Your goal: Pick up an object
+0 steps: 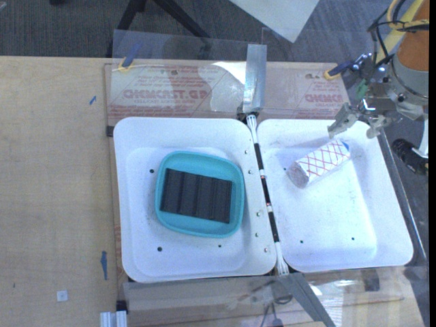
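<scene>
pincer (357, 122) open | patterned tube (320, 164) lies just beside, lower-left

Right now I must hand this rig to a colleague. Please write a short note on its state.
End effector: above the right bin's far right corner, fingers spread, holding nothing.
Things: a patterned roll lies tilted in the right bin, just below the end effector. A teal tray with dark ribbed insert sits in the left bin.
Done: nothing lifted yet.
Left: descend, close on an object, probably the roll, and lift.
</scene>
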`<state>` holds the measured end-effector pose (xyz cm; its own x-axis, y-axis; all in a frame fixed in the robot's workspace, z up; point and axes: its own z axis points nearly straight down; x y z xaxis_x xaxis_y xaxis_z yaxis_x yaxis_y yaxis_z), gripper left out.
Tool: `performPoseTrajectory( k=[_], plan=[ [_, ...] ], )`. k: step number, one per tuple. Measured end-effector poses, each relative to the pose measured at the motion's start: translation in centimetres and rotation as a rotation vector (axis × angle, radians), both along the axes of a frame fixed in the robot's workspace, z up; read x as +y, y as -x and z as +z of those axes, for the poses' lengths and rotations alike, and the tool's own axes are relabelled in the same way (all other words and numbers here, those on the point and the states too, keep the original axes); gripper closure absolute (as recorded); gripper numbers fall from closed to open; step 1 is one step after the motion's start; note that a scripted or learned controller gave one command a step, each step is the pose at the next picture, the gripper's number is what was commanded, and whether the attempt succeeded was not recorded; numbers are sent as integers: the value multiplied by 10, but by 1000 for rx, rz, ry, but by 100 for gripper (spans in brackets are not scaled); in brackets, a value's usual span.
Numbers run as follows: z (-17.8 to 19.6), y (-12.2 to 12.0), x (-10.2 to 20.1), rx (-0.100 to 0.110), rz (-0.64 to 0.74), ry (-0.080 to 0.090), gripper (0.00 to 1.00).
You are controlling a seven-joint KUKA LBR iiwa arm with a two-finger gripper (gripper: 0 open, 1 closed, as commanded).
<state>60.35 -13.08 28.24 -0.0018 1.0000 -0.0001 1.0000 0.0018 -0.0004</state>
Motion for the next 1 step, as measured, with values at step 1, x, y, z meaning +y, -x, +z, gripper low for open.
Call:
performPoseTrajectory(
  k=[1],
  plan=[
    [-116, -10, 14, -1, 76, 1, 0]
  ],
)
